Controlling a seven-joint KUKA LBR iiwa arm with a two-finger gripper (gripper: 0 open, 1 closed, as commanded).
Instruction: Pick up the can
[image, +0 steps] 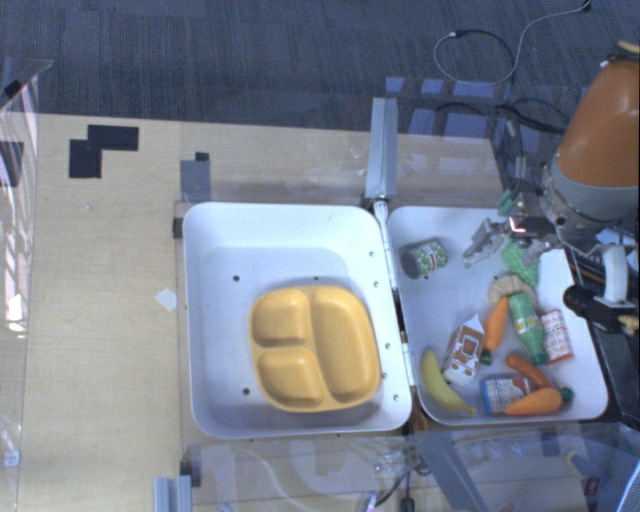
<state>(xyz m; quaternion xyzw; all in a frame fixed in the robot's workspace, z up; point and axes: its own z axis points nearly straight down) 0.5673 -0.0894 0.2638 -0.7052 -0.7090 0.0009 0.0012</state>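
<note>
My claw (483, 240) hangs over the upper part of the right bin (440, 222), its metal fingers spread apart with nothing between them, and it sits to the right of the can without touching it. Going from the left, I see the pale wooden table (100, 300) with a black L-shaped mark (100, 150) near its far corner. Next comes the left bin (220, 240), which holds a yellow divided tray (313, 346) lying flat toward its near right side. Past the rim where the two bins meet, the can (424, 258) lies on its side in the upper left part of the right bin, green and white label showing, apart from the other items. Below it, a banana (440, 383) rests along the near left edge, just beside a small brown and white carton (465, 350). Further right a carrot (496, 327) leans against a green bottle (524, 327), and another carrot (537, 401) lies at the near edge. The arm's orange band (600, 130) fills the upper right corner.
</note>
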